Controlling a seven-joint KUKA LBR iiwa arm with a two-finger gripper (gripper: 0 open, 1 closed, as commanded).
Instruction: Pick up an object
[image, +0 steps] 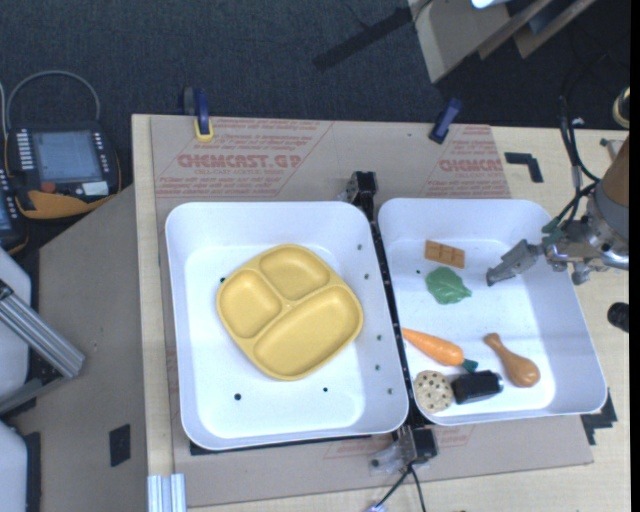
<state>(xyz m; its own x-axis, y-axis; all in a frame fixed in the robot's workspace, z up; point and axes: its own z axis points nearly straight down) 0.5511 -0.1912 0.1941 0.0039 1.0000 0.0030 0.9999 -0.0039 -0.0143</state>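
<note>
Gripper (508, 264) hangs over the right bin (560, 400), holding nothing; how wide its fingers stand I cannot tell. Leftward, a yellow divided plate (290, 310) fills the left bin (190, 300). Then cookie (431, 391), carrot (433, 346), green leaf (447, 286), brown cracker (444, 253), black block (475, 386), drumstick (512, 360).

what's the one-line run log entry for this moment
grey two-finger gripper: over right white bin, nothing held | nearest: green leafy toy | task: pending
</note>
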